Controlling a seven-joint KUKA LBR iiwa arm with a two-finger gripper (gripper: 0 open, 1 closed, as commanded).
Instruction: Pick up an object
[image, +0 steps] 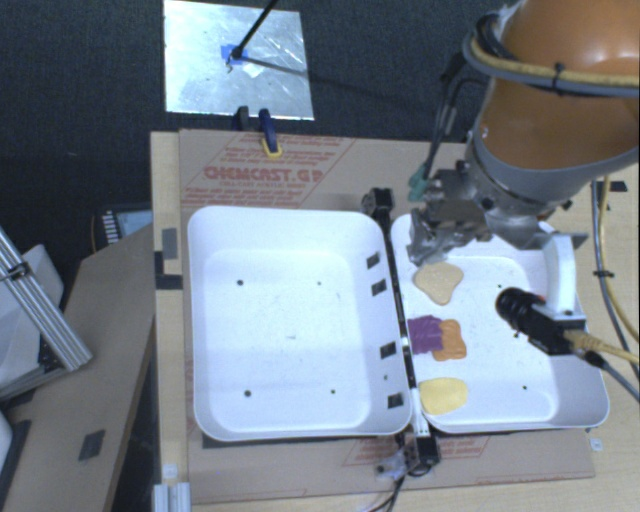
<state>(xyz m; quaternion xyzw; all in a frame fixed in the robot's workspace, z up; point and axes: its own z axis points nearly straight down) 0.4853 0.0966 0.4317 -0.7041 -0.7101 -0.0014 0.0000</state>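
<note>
The fingers (432, 250) hang low over the far left corner of the right bin (575, 400), just above a tan piece (439, 282); whether they are apart or together cannot be told. Nearer lie a purple piece (425, 333) touching an orange piece (451, 342), then a yellow piece (443, 395). The left bin (290, 320) sits alongside. Cardboard (265, 170) on the worktop reads "CHEMCAST" in red.
</note>
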